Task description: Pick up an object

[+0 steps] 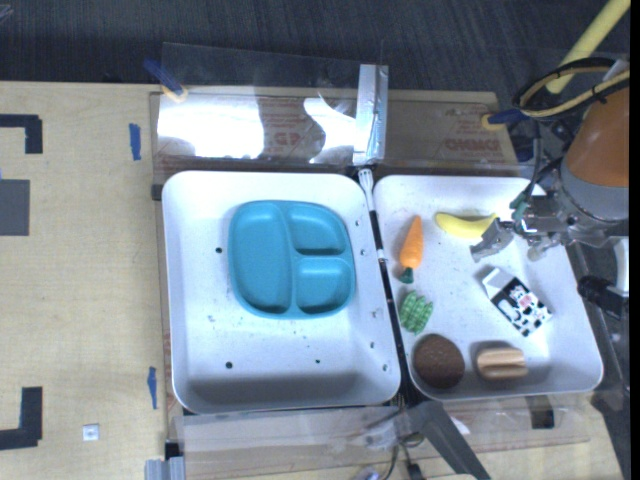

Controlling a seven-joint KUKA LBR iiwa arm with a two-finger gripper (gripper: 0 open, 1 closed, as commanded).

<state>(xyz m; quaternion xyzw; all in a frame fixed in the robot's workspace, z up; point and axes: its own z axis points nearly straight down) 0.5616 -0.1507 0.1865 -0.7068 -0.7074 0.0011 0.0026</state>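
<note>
Approach is the step we judge in hand: nothing sits between the fingers of our gripper [512, 236], which look spread apart, though we cannot be certain. It hangs over the right bin [590, 363], arm bent in from the right. The banana [462, 225] lies just left; next we descend and close.

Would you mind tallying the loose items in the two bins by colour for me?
Blue: 1, divided plate
Yellow: 1, banana
Orange: 1, carrot
Green: 1, small knobbly item
Brown: 2, round ball and bun-like item
Black-and-white: 1, small box
Total: 7
</note>
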